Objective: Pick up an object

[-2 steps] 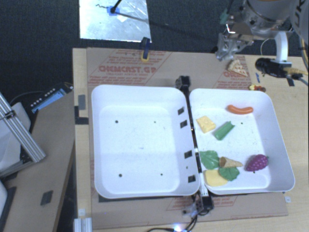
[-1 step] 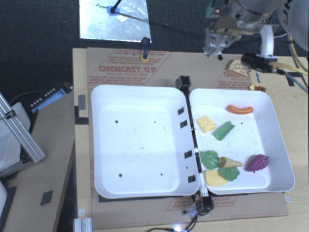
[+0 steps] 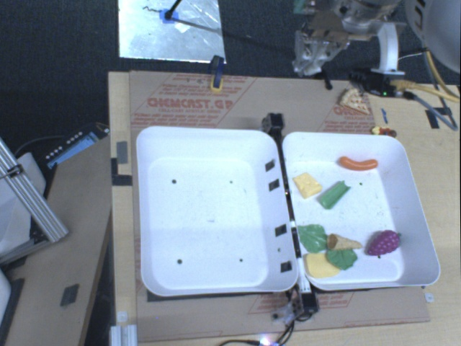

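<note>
white bins (image 3: 209, 139) | orange sausage (image 3: 358, 163) | yellow cheese (image 3: 307, 185) | green block (image 3: 334, 194) | purple grapes (image 3: 383, 242)

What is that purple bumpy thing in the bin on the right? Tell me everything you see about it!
The purple bumpy bunch of toy grapes looks like plastic, made of many small rounded knobs packed together, wider at one end and narrowing toward the other. It lies on its side on the floor of the right white bin, near the bin's lower right corner. It sits apart from the other toy food; the closest piece is a small tan cone to its left. Nothing touches it but the bin floor.
</note>
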